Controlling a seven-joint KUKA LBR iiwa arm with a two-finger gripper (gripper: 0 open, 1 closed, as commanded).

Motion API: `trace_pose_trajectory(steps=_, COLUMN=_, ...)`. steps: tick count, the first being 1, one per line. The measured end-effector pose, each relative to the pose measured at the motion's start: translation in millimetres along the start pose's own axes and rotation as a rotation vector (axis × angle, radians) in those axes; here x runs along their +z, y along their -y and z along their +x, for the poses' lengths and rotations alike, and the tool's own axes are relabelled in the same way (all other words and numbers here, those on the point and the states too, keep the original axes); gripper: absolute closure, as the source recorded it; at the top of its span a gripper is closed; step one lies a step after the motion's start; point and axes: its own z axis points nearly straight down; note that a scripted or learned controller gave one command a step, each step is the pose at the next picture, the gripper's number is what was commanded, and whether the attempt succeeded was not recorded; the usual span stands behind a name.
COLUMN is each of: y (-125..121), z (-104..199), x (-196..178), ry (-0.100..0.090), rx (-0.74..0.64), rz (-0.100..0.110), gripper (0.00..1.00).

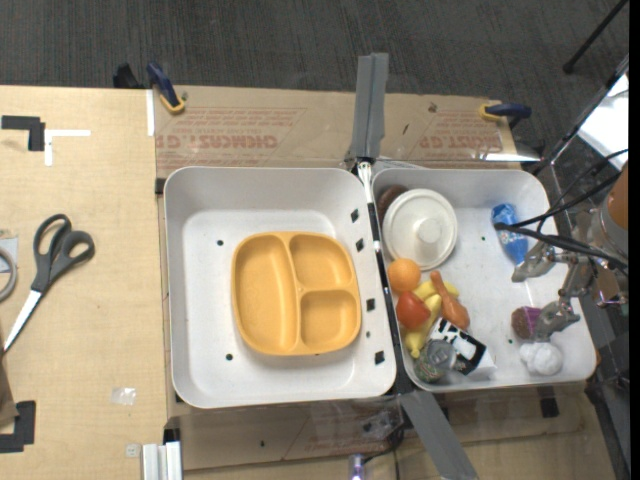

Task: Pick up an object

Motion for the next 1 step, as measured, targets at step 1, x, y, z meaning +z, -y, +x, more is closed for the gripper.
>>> trace_pose_trajectory(steps=1, y=-17.2, z=-99.7, x=105.9, ry=0.003, rx=-0.019, rz=0.001, gripper=0.0)
